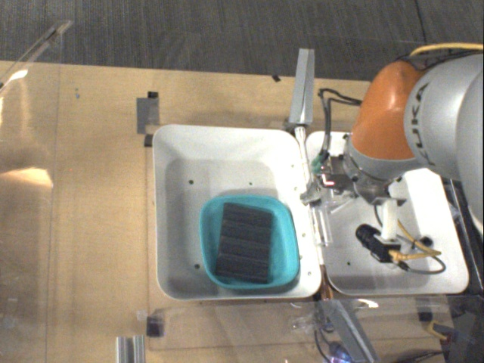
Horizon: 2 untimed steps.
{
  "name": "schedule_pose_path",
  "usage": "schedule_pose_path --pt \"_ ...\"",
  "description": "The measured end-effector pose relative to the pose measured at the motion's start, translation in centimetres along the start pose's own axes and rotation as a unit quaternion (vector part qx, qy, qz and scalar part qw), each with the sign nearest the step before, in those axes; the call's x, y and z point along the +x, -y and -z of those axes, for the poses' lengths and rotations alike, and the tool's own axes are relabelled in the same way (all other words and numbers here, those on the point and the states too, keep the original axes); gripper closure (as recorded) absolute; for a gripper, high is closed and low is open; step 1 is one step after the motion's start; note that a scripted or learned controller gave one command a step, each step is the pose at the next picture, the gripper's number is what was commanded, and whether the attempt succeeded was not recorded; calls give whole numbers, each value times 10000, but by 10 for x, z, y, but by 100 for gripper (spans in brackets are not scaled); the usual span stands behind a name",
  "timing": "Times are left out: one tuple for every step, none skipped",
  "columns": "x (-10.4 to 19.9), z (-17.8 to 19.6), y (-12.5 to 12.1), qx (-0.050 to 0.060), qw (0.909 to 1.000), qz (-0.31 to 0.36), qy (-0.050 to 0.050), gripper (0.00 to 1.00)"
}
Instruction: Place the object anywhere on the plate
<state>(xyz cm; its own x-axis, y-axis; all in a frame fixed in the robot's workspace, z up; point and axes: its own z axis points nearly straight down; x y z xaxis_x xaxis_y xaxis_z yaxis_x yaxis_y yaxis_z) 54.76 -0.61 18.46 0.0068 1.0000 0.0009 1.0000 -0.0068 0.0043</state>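
Remote station view: the dark ridged block (244, 242) lies flat on the teal plate (286, 229) in the left white bin (180, 174), lower centre of the frame. At the right of the frame the grey arm (454, 104) hangs over the right white bin (435, 203), with its pincer (321, 214) close to the wall between the bins. I cannot tell whether the pincer is wide or narrow. I judge the placing done. The next move calls for a clean lift clear of that wall, leaving the block undisturbed.

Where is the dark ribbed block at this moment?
In the camera view, the dark ribbed block lies flat on the teal plate, which sits in the lower right of the view's left-hand bin.
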Motion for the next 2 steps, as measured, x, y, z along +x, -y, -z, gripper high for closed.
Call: schedule_pose_path --pt "91 2 50 9 9994 358 -2 100" --pt "90 3 50 7 9994 352 -3 0"
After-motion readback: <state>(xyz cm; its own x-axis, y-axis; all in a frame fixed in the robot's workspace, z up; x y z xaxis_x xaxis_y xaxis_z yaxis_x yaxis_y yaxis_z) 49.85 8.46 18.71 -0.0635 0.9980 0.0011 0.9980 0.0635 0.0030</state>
